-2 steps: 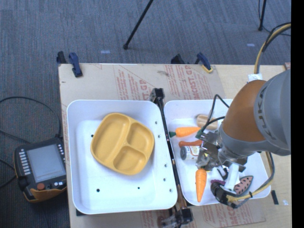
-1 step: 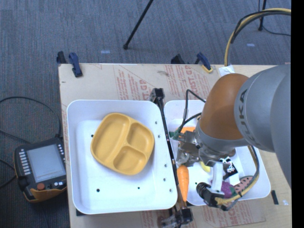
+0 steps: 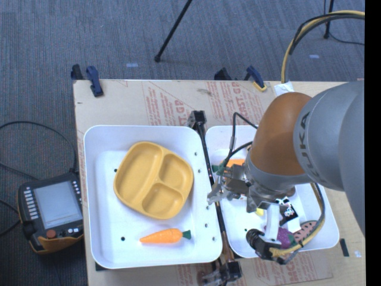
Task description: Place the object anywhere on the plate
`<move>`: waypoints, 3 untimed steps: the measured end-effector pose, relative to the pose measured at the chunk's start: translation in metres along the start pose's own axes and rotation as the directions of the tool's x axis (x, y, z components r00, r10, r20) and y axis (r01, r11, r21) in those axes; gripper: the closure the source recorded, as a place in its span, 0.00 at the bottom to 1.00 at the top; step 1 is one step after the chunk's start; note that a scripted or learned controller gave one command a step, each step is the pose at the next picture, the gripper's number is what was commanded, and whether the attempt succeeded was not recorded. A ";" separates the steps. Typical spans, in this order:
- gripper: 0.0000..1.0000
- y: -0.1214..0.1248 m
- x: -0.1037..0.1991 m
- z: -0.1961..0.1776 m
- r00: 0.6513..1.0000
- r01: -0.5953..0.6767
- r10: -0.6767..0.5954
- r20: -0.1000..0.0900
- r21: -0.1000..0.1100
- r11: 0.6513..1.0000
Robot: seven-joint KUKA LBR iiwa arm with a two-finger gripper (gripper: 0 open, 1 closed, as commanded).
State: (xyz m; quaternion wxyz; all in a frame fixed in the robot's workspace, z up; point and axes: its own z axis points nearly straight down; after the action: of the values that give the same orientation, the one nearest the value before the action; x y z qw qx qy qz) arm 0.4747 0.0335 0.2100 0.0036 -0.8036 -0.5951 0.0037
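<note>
A yellow plate [image 3: 154, 179] with three compartments lies in the left bin [image 3: 95, 177], tilted toward the upper left. A toy carrot [image 3: 162, 236] with a green top lies in that bin just below the plate, apart from it. My gripper [image 3: 264, 210] hangs under the orange wrist band over the right bin [image 3: 235, 243], well to the right of the plate and the carrot. The bulk of the arm hides most of that bin. An orange piece [image 3: 236, 162] peeks out at the arm's upper left.
Small toys lie in the right bin's lower right: a purple piece [image 3: 284, 237], a pink-brown piece [image 3: 306, 229] and a black-and-white item [image 3: 290, 213]. A teach pendant [image 3: 52, 210] rests on the floor to the left. Clamps [image 3: 94, 80] grip the board's far edge.
</note>
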 end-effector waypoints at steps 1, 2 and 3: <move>0.00 0.020 -0.063 -0.196 0.993 0.117 -0.117 0.000 -0.017 0.993; 0.00 0.039 -0.131 -0.106 0.922 0.387 -0.387 0.001 -0.001 0.922; 0.00 0.045 -0.149 -0.054 0.828 0.561 -0.561 0.000 -0.002 0.828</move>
State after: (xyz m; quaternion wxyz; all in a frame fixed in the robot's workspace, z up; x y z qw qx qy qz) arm 0.4754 -0.1223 0.2641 0.0041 -0.5936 -0.8047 0.0017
